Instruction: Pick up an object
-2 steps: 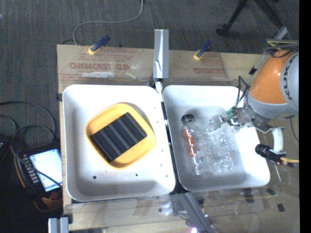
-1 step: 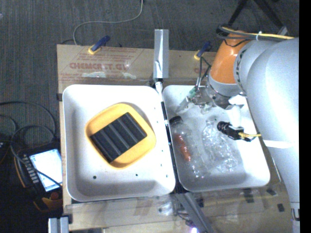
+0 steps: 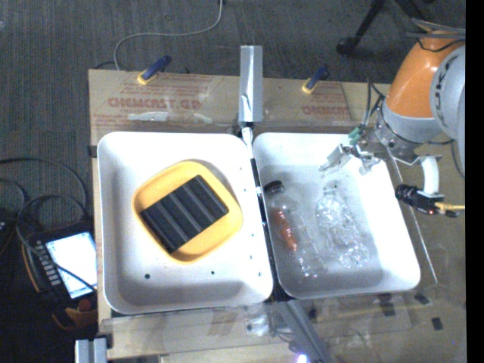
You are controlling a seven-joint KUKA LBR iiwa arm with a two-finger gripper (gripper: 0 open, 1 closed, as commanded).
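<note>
Pincer (image 3: 349, 154) poised over the right bin (image 3: 404, 267), spread and gripping nothing.
Best target looks to be the clear plastic bottle (image 3: 289, 225) with a dark cap, lying near the bin's left wall beside crumpled clear plastic (image 3: 336, 229). Descend squarely across the bottle's width, clear of the wall. The yellow-and-black object (image 3: 188, 209) sits in the left bin (image 3: 121, 150).

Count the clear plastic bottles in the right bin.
2, possibly more, since clear plastic blurs together. One clear plastic bottle with a dark cap lies along the right white bin's left side; a crumpled clear bottle lies mid-bin.
</note>
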